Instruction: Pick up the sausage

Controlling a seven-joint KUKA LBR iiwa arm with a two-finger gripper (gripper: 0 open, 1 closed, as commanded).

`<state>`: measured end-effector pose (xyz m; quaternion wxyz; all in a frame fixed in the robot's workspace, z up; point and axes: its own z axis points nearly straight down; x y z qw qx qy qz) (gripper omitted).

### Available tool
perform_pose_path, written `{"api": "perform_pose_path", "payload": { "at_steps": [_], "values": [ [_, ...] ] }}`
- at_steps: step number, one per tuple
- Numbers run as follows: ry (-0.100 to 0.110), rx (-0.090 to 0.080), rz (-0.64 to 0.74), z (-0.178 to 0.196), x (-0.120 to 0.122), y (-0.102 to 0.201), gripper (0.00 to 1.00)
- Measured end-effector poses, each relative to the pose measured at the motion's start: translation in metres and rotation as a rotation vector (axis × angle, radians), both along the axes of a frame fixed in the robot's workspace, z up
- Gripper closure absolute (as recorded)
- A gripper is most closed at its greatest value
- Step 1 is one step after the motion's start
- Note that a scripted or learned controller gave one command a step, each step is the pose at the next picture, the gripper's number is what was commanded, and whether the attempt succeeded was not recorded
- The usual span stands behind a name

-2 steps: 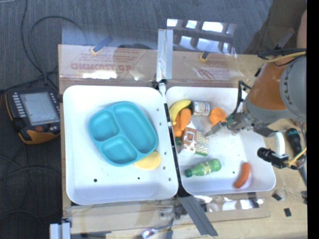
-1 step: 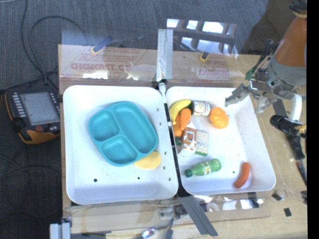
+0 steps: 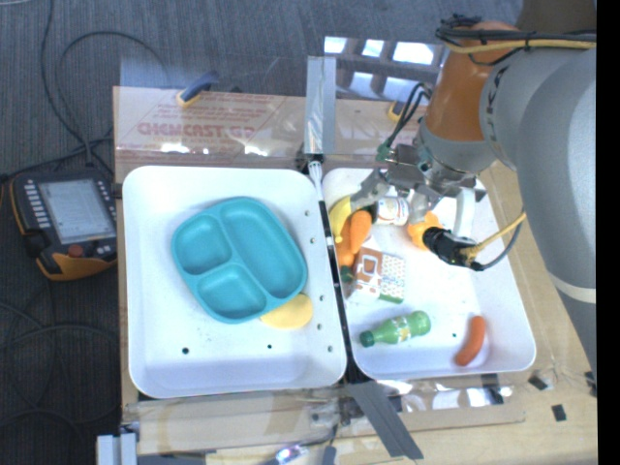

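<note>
Camera view: end effector (image 3: 399,201) hangs well apart from sausage (image 3: 470,341).

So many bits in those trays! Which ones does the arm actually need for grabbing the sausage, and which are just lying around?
Needed:
sausage, near the right bin's front corner
gripper, over that bin's far end

Lying about:
green bottle
carrot
small printed carton
blue divided plate in the left bin
yellow piece beside the plate

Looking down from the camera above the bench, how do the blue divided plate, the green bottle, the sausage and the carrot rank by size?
1. Blue divided plate, by far the largest.
2. Green bottle.
3. Sausage and carrot: they look about alike, and part of the carrot is hidden in the pile, so I won't rank them.
</note>
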<state>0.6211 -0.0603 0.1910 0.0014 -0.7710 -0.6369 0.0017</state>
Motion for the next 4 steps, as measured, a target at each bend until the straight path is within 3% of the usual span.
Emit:
{"api": "perform_pose_path", "payload": {
  "at_steps": [1, 2, 3, 4],
  "values": [
    [-0.004, -0.003, 0.111, 0.123, 0.026, 0.021, 0.00],
    [0.000, -0.002, 0.048, 0.026, 0.046, 0.099, 0.00],
    [0.001, -0.001, -0.143, -0.009, -0.006, 0.153, 0.00],
    [-0.004, -0.004, -0.103, 0.243, 0.005, 0.108, 0.00]
  ]
}}
